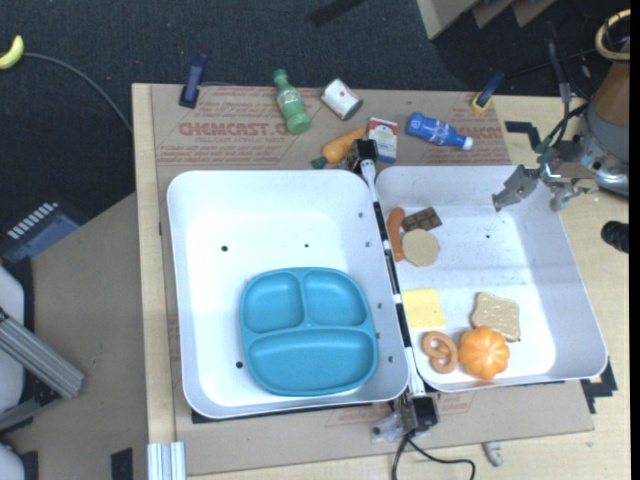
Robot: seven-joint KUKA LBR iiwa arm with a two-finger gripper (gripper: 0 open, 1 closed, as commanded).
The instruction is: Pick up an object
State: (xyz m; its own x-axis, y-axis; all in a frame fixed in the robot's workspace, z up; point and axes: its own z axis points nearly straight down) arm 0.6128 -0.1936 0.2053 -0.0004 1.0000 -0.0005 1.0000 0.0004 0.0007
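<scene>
While the claw (512, 190) hangs over the right bin's (560, 268) upper right edge, grip state unclear, nothing seen held; orange (484, 353), pretzel (438, 349), cracker (497, 315) sit at bin's front.

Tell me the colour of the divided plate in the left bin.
Light blue plate, seen clearly in the camera view.

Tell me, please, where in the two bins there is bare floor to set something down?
Left bin: bare floor above the blue tray. Right bin: bare middle and far right, between the gripper and the cracker. Crowded along the divider and near corner, around the orange.
</scene>
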